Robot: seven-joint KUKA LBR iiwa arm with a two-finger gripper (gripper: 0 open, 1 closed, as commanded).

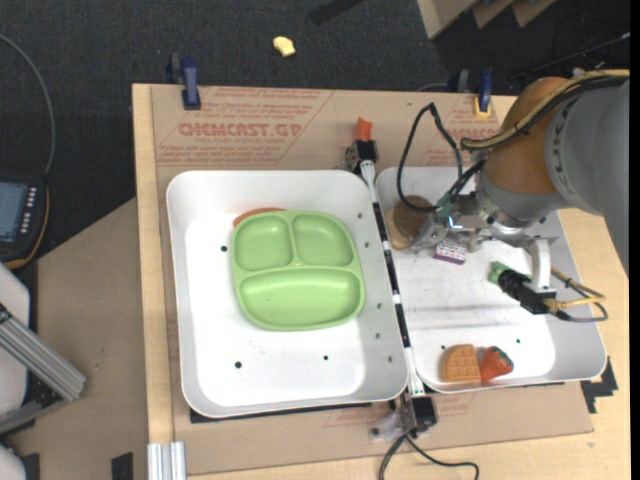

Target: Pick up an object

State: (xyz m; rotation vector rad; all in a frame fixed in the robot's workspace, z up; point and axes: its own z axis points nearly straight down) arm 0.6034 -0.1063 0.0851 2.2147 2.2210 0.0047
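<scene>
Wrist housing is hiding most of the gripper (455,230) reaching into the right bin (580,353); whether it is spread or pinching cannot be told. One waffle toy (460,364) and one red toy (496,364) are lying touching near that bin's front edge, and a brown object (405,223) sits partly hidden. One green divided plate (296,269) is occupying the left bin (200,348).

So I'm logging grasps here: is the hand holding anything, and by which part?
Cannot be told. The hand is low in the right bin, near a small purple item, but no hold shows.
</scene>
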